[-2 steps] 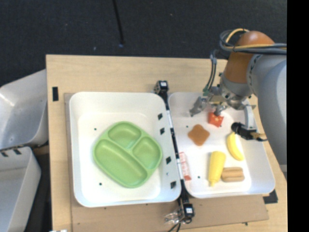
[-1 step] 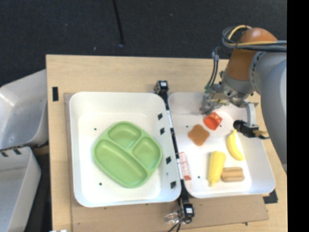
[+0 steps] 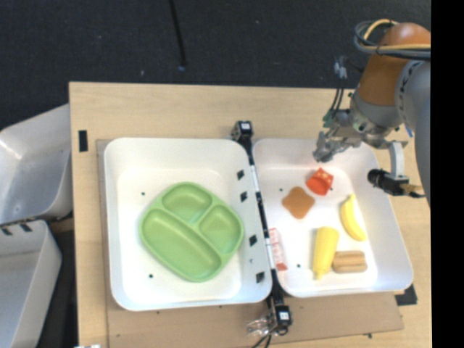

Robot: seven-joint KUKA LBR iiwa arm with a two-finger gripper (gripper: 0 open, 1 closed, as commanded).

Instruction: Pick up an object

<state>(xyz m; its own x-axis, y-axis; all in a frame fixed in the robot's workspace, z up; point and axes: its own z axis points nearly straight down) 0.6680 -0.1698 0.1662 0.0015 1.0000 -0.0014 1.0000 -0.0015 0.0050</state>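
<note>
Pincer (image 3: 330, 149) seen above right bin (image 3: 377, 267), just over red object (image 3: 320, 182), grip state can't be told, nothing seen held

We reach in from the upper right, our grey arm (image 3: 406, 85) bending down toward the right bin (image 3: 384, 267). The orange band (image 3: 388, 64) sits high above the wrist, over that bin's far right corner. Below it the wrist narrows to our gripper (image 3: 330, 149), which hangs over the far part of the right bin, tip pointing down and slightly left, just inside its back wall.
</note>
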